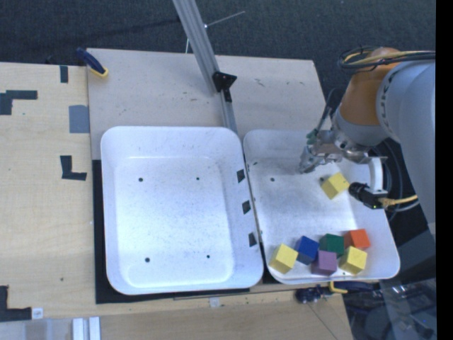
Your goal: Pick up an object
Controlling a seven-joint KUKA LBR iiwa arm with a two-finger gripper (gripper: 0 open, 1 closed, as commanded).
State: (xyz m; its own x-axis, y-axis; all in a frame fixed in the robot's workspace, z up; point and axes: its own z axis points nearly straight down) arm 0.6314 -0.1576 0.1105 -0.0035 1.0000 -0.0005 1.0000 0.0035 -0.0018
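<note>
My gripper (310, 163) hangs low over the far part of the right bin (283, 211), reaching in from the right. A yellow block (335, 185) lies just right of and a little nearer than the fingertips, apart from them. Nothing shows between the fingers. Along the bin's near edge sits a cluster of blocks: yellow (284, 258), blue (307, 249), purple (326, 261), green (331, 244), orange (358, 239) and another yellow (354, 260).
The left bin (173, 211) lies beside the right one. A slanted metal rail (202, 37) crosses the bench top behind the bins. A cable and black connector (364, 193) hang off the wrist near the right bin's rim.
</note>
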